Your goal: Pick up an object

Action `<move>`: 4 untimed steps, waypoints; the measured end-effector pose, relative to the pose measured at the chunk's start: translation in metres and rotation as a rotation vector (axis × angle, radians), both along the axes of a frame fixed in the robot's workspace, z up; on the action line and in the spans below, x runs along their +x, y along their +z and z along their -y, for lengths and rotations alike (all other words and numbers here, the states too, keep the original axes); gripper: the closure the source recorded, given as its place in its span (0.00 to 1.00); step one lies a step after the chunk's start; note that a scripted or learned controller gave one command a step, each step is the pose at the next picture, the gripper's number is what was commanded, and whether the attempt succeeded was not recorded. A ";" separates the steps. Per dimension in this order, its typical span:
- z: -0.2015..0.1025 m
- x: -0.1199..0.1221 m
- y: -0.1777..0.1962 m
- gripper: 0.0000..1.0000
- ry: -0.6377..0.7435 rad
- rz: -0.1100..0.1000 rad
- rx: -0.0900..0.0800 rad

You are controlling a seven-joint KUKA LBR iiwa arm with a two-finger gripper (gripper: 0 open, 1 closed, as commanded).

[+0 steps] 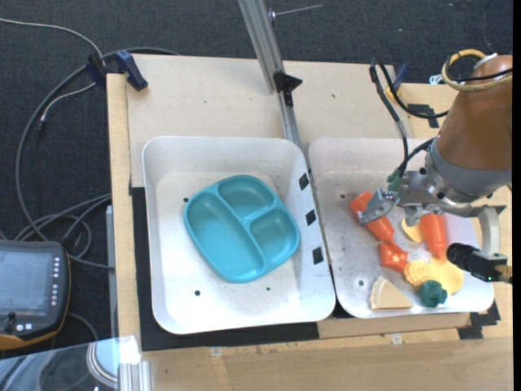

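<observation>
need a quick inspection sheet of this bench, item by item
surface: bench bearing left bin and right bin.
job's things: right bin holds orange pieces, a yellow piece, a green piece, a sandwich toy.
clutter: teal divided plate in left bin.
grippers: end effector low over the orange pieces.
cables: black cable by the arm; grey cables on the floor.
surroundings: pendant at left, metal pole.

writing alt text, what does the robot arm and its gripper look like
The arm has a wide orange band above a grey wrist section. Black cables loop beside it. The gripper is grey metal, small against the bulky wrist.
</observation>
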State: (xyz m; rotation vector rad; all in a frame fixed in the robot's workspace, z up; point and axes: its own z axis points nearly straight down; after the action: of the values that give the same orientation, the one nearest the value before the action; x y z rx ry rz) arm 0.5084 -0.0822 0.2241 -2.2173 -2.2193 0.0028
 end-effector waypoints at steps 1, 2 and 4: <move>0.000 0.000 0.000 0.00 0.000 0.001 -0.001; 0.004 -0.005 -0.046 0.00 -0.001 -0.005 0.000; 0.007 -0.006 -0.135 0.00 -0.001 -0.004 0.001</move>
State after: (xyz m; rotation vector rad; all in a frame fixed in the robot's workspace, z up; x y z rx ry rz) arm 0.5023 -0.0887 0.0889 -2.2157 -2.2162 0.0061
